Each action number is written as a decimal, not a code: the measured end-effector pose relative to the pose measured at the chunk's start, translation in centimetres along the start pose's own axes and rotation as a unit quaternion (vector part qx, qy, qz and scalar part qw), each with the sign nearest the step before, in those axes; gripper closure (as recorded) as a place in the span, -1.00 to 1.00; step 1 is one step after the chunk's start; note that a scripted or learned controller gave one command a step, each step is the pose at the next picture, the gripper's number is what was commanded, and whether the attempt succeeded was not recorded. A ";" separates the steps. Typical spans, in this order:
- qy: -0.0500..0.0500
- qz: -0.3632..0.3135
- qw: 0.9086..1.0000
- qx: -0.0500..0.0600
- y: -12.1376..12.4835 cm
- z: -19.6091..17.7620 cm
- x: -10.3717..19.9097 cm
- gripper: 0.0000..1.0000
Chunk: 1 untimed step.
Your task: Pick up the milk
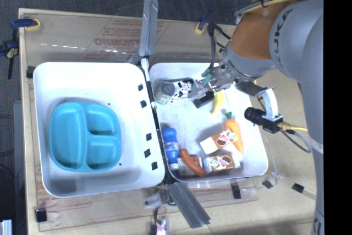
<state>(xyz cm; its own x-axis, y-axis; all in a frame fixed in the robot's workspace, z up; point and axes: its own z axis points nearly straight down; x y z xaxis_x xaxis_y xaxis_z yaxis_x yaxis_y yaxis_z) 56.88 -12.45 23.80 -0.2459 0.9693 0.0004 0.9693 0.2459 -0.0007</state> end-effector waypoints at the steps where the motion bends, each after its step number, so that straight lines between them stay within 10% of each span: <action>1: -0.004 0.127 0.992 -0.009 -3.9 12.6 3.2 1.00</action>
